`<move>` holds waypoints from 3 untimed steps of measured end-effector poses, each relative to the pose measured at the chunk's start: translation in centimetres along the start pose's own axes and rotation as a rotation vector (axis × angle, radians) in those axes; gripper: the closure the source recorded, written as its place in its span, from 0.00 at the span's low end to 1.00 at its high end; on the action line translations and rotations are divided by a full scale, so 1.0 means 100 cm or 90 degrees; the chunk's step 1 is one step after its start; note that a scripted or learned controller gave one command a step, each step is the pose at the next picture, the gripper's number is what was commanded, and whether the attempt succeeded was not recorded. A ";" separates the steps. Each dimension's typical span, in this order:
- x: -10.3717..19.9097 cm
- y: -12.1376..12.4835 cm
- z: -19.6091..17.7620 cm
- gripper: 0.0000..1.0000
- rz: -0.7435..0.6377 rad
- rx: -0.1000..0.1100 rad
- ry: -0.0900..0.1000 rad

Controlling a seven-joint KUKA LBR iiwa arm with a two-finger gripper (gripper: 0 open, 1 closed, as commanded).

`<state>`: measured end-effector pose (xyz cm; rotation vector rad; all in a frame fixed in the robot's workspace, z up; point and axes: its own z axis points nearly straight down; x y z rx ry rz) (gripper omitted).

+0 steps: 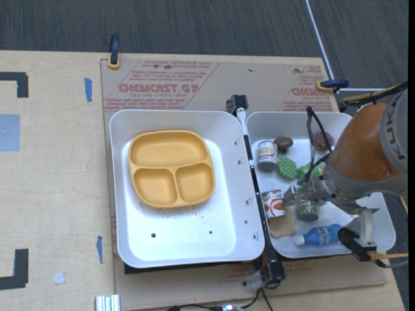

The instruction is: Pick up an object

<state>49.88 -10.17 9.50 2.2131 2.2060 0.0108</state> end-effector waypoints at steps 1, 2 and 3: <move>0.001 0.001 -0.010 1.00 -0.001 -0.001 0.002; 0.063 -0.015 -0.091 1.00 -0.003 0.010 0.005; 0.132 0.023 -0.100 1.00 -0.003 0.010 0.005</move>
